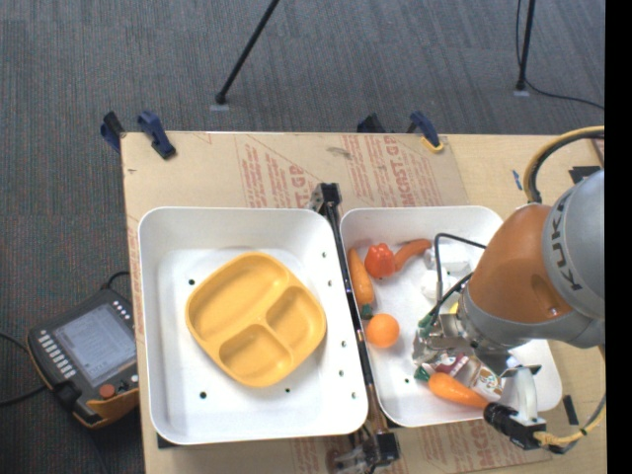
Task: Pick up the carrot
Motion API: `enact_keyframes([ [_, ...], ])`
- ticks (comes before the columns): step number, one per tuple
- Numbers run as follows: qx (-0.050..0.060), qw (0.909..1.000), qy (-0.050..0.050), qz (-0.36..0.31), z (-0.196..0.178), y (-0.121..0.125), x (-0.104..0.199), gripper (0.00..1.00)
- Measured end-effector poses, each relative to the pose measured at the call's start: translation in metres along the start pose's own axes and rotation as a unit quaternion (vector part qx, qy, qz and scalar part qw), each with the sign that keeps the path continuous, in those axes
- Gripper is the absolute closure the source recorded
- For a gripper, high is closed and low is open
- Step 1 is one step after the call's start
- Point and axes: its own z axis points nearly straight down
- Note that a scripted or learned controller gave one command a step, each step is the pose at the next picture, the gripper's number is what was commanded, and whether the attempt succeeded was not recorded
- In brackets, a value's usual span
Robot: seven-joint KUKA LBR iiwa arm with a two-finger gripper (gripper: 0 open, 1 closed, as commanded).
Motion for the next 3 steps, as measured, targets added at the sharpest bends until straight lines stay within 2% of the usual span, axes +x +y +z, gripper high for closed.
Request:
enact_keyframes([
  [1, 0.0, 1.0, 0.0, 0.0, 0.0, 0.0, 0.0, 0.0],
  [2, 0.002, 1.0, 0.005, -0.008, 0.021, 0.0, -0.078, 0.0],
  [3, 0.003, 1.0, 0.002, -0.006, 0.022, -0.002, -0.033, 0.0],
])
